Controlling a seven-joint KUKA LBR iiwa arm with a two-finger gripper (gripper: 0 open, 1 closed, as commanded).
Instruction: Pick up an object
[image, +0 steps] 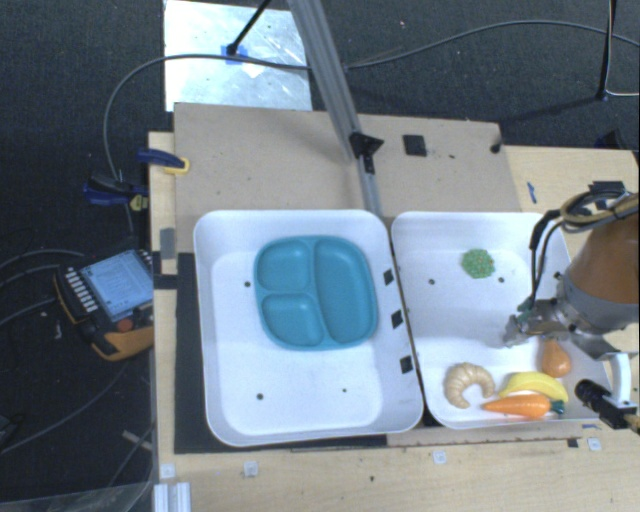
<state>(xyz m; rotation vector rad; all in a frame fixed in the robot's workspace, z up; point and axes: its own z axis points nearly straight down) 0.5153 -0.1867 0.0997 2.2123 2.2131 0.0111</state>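
Toy food is seen clustered in the right bin (440, 240): croissant (468, 381), banana (535, 384), carrot (518, 405). The tool (527, 325) is poised beside an orange egg (555, 357); its grip cannot be told.

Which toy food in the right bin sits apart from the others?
The green broccoli-like piece, alone toward the bin's far side; the croissant, banana, carrot and orange egg-shaped piece cluster at the near edge.

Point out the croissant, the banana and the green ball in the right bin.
croissant (468, 382), camera view, middle of its curved body.
banana (535, 383), camera view, middle of its yellow side.
green ball (478, 263), camera view, centre of its top.
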